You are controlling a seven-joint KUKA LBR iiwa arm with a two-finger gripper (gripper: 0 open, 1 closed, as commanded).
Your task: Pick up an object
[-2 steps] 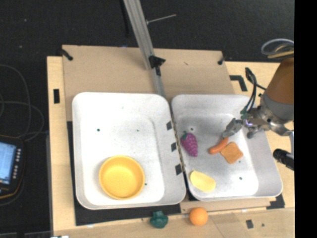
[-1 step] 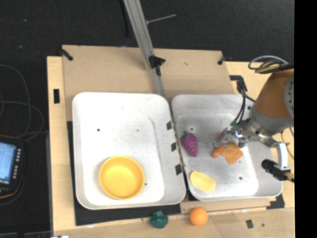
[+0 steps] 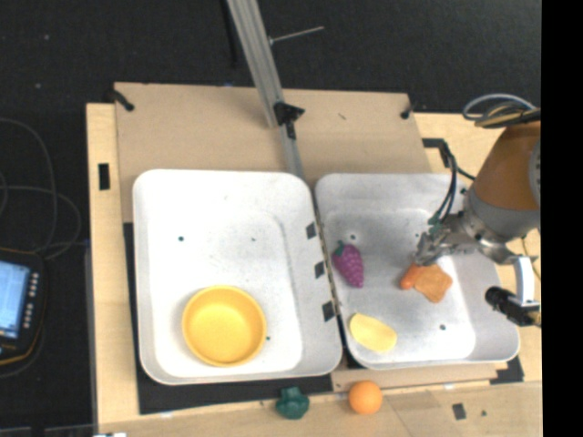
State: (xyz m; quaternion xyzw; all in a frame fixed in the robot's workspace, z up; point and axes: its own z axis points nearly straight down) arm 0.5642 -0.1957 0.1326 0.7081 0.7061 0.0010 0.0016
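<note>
Inside your right bin (image 3: 383, 194) sit purple grapes (image 3: 348, 264), a yellow piece (image 3: 372, 332) and an orange piece (image 3: 428, 281) under the gripper (image 3: 434, 251); the left bin (image 3: 219, 198) holds a yellow bowl (image 3: 224, 325).

I see two white bins, the left bin (image 3: 155, 208) holding a yellow bowl (image 3: 224, 325). In the right bin (image 3: 383, 198) lie purple grapes (image 3: 349, 264), an orange piece (image 3: 429, 281) and a pale yellow piece (image 3: 372, 332). On the tan bench (image 3: 191, 130) sit an orange ball (image 3: 365, 397) and a green object (image 3: 291, 403).
</note>
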